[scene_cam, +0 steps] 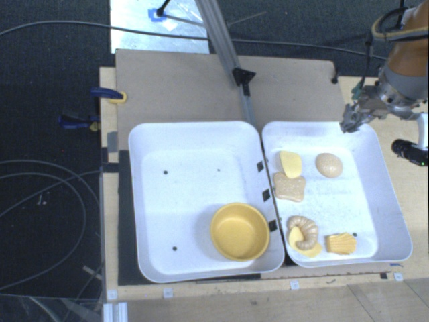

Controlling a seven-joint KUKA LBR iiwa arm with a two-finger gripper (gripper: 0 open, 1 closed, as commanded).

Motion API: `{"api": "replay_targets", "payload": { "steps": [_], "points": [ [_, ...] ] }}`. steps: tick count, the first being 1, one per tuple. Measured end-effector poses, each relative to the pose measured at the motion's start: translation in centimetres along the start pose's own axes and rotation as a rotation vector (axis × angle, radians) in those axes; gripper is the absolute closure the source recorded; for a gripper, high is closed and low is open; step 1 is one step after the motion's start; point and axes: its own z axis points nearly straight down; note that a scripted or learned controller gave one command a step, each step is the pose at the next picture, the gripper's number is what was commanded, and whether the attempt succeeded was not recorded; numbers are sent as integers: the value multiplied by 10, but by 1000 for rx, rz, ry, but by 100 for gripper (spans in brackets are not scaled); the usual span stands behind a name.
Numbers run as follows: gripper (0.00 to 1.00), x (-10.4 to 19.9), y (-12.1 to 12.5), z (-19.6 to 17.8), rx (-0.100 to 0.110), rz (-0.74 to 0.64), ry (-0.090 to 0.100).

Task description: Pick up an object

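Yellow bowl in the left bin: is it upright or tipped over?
Upright. The yellow bowl sits with its opening facing up in the left bin; its round rim and inner floor show, with nothing inside it.

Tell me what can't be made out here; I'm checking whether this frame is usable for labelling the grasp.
- Gripper, camera view: small and dark over the right bin's far rim; finger state unreadable.
- Arm: cut off by the right edge.
- Yellow bowl: its base contact is hidden by its own wall.
- Pale food pieces: too small to identify.
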Motion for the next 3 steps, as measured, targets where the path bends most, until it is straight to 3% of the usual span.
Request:
{"api": "replay_targets", "payload": {
  "steps": [1,3],
  "points": [
    [100,7,0,-48,2,0,1],
    [100,103,-31,-34,9,-2,4]
  ]
}}
